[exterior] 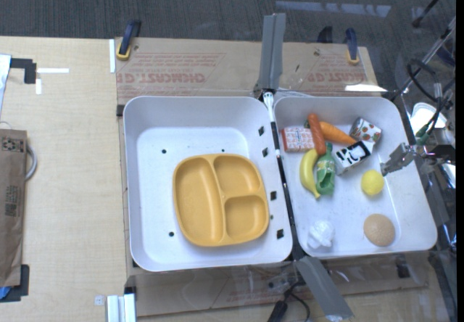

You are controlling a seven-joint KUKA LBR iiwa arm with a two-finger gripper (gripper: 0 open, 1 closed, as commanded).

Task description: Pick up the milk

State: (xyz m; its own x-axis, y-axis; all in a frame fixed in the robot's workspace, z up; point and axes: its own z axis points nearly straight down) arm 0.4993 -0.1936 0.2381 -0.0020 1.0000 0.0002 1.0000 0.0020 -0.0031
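Camera view looks down on two white bins set side by side on a bench. At the right bin's [409, 237] right edge the gripper [397, 160] reaches in, its thin fingers spread apart and holding nothing, just above the bare floor beside a lemon [372, 183].

A milk carton [354, 154], black and white in a cow-hide pattern, lies on its side near the middle of the right bin's far half, touching a small printed box [366, 130] toward the far right corner. No writing on either can be read. A carrot [336, 132] lies just behind the carton, next to a red-and-white packet [296, 138] whose print is too small to read. A banana [309, 172] and a green item [325, 176] sit left of the carton. Near the front edge rest a brown round thing [378, 230] and a crumpled white thing [320, 234].

The left bin [145, 190] holds a yellow divided tray [220, 199]. Cardboard [185, 69] behind the bins bears red lettering, upside down and not clearly legible. A brown paper bag [13, 204] with a recycling mark lies at the bench's left edge.
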